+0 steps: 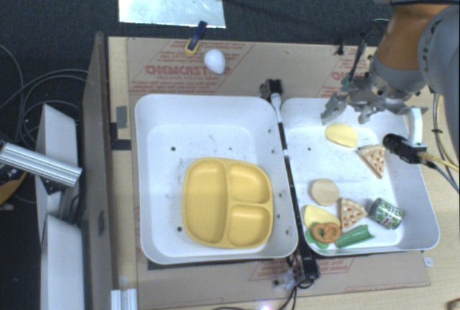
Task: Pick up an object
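Probably light, smooth yellow lump (341,134) at six o'clock below spread-open hand (352,108); best pinched across middle.

Red "CHEMCAST" print — on the cardboard sheet (172,64).

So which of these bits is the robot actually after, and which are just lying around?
Part of the job:
- claw, hanging over the right bin
- yellow lemon-shaped piece
- pizza slice
- round biscuit
- small green can

Just lying about:
- yellow divided plate in the left bin
- white egg-like ball on the cardboard
- cables
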Motion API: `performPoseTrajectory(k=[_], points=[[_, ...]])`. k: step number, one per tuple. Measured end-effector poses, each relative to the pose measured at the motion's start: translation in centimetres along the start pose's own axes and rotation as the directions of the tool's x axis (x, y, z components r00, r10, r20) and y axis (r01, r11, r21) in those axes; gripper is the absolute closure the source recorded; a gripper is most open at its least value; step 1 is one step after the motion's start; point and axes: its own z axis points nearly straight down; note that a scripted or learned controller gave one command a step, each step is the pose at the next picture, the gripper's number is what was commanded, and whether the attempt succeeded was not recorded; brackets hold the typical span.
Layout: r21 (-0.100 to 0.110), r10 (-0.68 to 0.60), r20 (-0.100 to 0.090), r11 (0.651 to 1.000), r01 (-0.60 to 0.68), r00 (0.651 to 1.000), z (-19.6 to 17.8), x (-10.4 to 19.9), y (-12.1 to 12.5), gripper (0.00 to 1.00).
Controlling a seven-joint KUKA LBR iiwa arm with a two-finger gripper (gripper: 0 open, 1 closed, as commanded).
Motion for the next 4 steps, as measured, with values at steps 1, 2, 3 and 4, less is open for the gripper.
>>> performPoseTrajectory(k=[1,2,3,4], points=[[0.005,0.005,0.000,1.000,-0.005,1.000,7.6,-2.5,-0.8,0.00],[-0.001,0.005,0.001,1.000,-0.005,1.000,7.6,-5.5,-0.6,0.00],[0.003,0.000,-0.001,1.000,0.000,1.000,8.3,-3.0,-2.1,0.00],[-0.002,0.001,0.000,1.000,-0.001,1.000,4.6,-3.0,-2.4,0.00]])
